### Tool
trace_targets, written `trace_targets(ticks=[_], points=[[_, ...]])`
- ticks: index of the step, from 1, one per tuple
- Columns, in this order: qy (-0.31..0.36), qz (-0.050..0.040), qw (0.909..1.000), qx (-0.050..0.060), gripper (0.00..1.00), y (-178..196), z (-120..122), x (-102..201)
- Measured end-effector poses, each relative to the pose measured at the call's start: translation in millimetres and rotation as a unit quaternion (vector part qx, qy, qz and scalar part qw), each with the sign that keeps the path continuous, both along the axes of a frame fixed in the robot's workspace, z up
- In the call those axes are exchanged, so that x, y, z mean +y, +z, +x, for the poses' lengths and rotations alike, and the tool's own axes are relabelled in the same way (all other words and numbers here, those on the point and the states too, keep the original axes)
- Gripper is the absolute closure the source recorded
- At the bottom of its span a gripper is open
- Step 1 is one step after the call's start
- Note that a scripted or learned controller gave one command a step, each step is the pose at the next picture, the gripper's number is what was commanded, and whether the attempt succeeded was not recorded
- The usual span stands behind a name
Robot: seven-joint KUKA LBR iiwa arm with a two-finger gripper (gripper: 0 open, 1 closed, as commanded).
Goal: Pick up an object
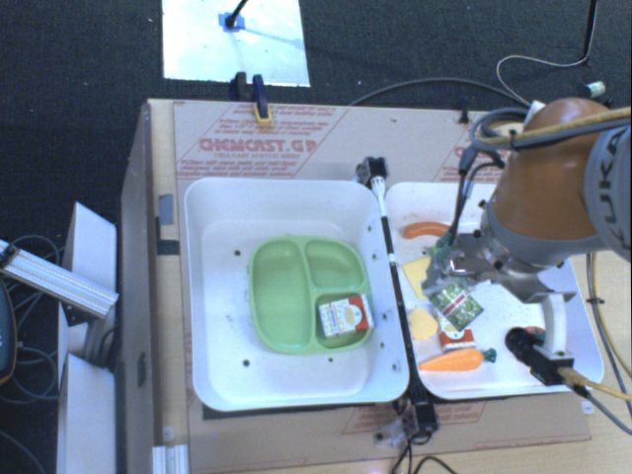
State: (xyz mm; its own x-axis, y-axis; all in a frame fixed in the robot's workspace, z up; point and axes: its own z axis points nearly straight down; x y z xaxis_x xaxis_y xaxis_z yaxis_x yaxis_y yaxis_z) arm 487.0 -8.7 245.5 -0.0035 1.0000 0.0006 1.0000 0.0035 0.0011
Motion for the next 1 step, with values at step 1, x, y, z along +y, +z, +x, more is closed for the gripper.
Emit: trace_targets(ticks=[1], points=[[0.000, -0.0002, 1.0000, 0.000, 1.00, 4.8, 61.4, 7.1]])
